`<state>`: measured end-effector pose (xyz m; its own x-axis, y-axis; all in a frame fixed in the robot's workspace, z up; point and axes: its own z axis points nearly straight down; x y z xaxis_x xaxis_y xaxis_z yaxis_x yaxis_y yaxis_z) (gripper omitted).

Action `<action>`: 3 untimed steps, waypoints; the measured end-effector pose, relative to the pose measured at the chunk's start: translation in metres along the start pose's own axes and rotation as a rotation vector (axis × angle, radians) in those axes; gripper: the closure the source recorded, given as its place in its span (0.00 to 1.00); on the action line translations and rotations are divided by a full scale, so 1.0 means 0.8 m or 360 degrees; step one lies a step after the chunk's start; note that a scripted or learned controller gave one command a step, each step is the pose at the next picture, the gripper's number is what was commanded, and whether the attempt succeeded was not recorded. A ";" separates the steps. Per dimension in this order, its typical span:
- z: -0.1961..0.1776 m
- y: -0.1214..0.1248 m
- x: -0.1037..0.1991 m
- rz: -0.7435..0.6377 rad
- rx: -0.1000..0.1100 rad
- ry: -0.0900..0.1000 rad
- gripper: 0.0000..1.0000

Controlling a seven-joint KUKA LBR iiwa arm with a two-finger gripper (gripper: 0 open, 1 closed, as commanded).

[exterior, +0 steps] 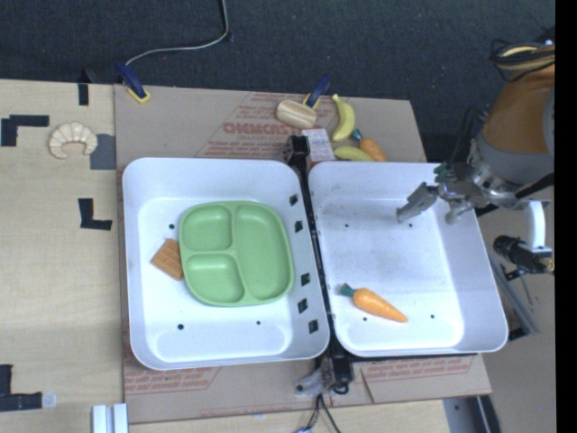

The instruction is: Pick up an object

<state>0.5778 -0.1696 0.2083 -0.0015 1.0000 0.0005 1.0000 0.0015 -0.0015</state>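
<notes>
Orange carrot (379,304), green plate (236,251), white bins (216,348)

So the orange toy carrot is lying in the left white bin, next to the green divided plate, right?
Not quite. The camera view shows the orange toy carrot lying in the right white bin, with nothing beside it. The green divided plate sits in the left white bin.
</notes>
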 end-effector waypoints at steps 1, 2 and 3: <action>0.149 -0.061 0.073 0.0001 0.0001 0.0003 0.00; 0.152 -0.111 0.081 0.0002 -0.0016 -0.0005 0.00; 0.080 -0.118 -0.027 0.0005 -0.0002 -0.0004 0.00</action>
<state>0.4834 -0.1916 0.1443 0.0016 1.0000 -0.0017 1.0000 -0.0016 -0.0003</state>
